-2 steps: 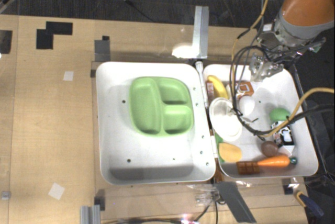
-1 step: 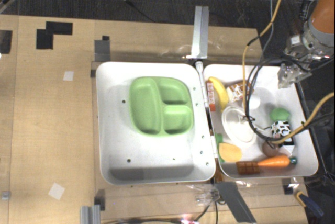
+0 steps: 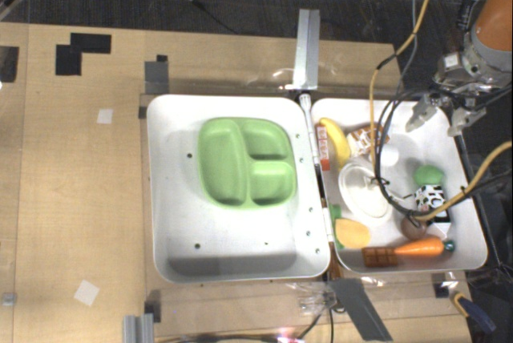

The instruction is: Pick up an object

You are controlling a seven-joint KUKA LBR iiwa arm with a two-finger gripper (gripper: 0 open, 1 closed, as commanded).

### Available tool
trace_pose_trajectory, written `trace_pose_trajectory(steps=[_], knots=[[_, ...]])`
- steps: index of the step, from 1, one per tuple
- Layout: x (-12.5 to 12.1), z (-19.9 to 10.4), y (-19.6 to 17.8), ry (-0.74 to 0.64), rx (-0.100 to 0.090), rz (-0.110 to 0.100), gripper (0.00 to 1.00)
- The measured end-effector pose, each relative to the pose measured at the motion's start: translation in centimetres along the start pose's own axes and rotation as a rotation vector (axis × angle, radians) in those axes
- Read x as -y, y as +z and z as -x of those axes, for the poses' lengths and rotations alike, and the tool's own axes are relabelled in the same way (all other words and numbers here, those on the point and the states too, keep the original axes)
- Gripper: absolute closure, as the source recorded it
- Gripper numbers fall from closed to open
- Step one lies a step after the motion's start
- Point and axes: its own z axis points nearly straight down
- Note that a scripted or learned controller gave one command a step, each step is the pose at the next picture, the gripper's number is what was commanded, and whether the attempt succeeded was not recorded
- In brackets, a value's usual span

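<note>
Carrot (image 3: 418,248) at right bin's (image 3: 474,213) 6 o'clock | gripper (image 3: 439,115) spread, empty, 1 o'clock | step: approach | next: descend.

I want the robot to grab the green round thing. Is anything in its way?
Nothing solid. The gripper hangs open above the right bin, and the green round object lies just below it in the view with bare white floor between. Black cables loop to its left, not across that path.

Bright even overhead light, soft shadows, mild glare, slightly soft focus.
</note>
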Motion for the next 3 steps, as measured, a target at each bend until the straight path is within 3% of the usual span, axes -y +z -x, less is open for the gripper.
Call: trace_pose_trajectory(steps=[1, 2, 3], knots=[[-5.5, -1.4, 11.6, -0.151, -0.008, -0.023, 0.00], [-8.2, -0.7, 11.7, -0.076, -0.009, -0.022, 0.00], [-10.2, -1.8, 11.9, -0.079, -0.007, -0.015, 0.00]])
